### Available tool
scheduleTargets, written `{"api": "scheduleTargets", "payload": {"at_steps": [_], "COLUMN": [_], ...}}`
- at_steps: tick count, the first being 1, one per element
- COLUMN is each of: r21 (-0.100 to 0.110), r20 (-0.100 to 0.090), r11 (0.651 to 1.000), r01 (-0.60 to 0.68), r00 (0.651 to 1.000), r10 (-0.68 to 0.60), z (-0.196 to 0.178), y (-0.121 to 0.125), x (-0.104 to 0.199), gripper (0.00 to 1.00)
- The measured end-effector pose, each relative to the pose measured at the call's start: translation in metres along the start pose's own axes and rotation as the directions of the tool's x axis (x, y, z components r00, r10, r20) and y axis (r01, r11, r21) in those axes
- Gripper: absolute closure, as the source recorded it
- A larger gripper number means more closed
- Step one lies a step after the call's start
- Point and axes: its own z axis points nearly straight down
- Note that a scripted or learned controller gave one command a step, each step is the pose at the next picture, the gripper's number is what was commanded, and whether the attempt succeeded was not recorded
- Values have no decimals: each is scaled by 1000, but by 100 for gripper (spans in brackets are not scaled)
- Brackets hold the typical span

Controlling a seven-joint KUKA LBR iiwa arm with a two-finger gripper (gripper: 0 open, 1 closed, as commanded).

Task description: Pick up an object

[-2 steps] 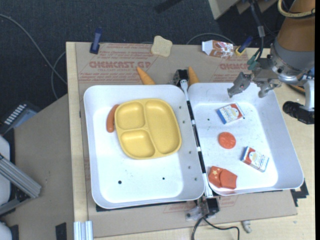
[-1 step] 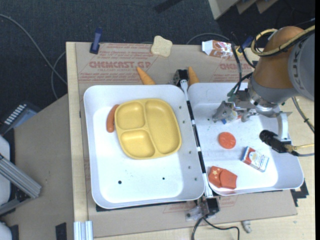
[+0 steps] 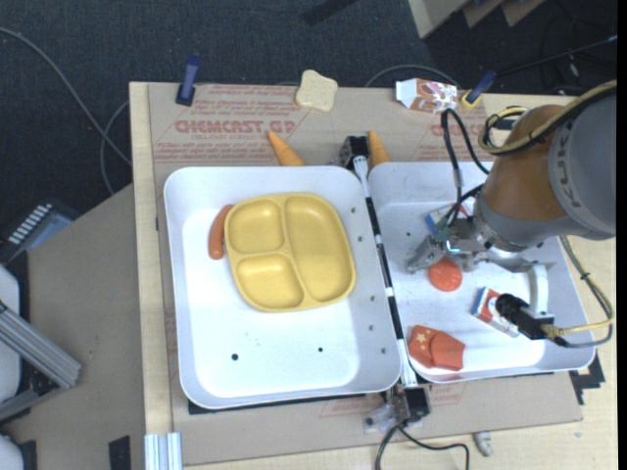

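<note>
Object candidates, right bin point(image 3: 549, 355): one round red-orange piece point(image 3: 446, 277) near the bin's middle, bare white floor on its left and lower sides; one red block with yellow marks point(image 3: 437, 347) against the lower left rim; one small red, white and blue packet point(image 3: 487, 304) right of the round piece, apart from it. Claw point(image 3: 446, 248): low over the bin, just above the round piece in the view; whether open or closed, and whether anything is held, cannot be told. Arm point(image 3: 549, 179): grey with orange band, covering the bin's upper right part. Left bin point(image 3: 186, 292): one yellow three-part tray point(image 3: 290, 250) in the upper middle, wide bare floor below it; one orange-red sausage shape point(image 3: 217, 233) touching the tray's left edge, close to the bin's left wall. Bench point(image 3: 157, 145), beyond the bins: bread-slice piece point(image 3: 316, 89), two orange carrot shapes point(image 3: 284, 150), small carton point(image 3: 427, 94) near the far edge.
</note>
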Motion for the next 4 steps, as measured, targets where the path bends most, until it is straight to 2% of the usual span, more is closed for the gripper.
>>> {"api": "scheduleTargets", "payload": {"at_steps": [1,2,3,4], "r21": [-3,-2,0,-4], "r20": [0,0,1,1], "r11": [1000,1000,1000,1000], "r01": [-1,0,-1,2], "r00": [1000,1000,1000,1000], "r10": [1,0,1,-2], "z": [-10,-10,0,-102], "y": [1,1,-64,-80], "x": [0,0,-50,-3], "gripper": [100,0,0,0]}}
